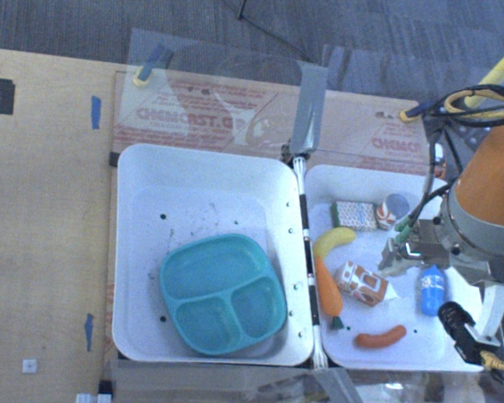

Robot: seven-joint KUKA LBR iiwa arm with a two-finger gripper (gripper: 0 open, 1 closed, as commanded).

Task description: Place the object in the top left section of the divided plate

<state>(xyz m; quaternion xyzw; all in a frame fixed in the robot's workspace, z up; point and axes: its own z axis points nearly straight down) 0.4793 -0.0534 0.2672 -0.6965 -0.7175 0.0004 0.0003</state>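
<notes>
A teal divided plate [223, 293] lies in the left bin [147, 176], toward its front right, and all three sections hold nothing. My gripper [399, 254] hangs over the right bin [362, 177], just up and right of a small white and orange carton [361, 284] and left of a blue bottle [431, 289]. I see nothing held in it. A yellow banana [334, 240], an orange carrot [327, 289] and a red sausage [380, 337] lie in the same bin.
A small patterned box [355, 215] and a grey-blue cup [395, 207] sit at the back of the right bin. The bins' shared wall [303, 246] runs between plate and objects. The arm's body [494, 195] covers the bin's right side.
</notes>
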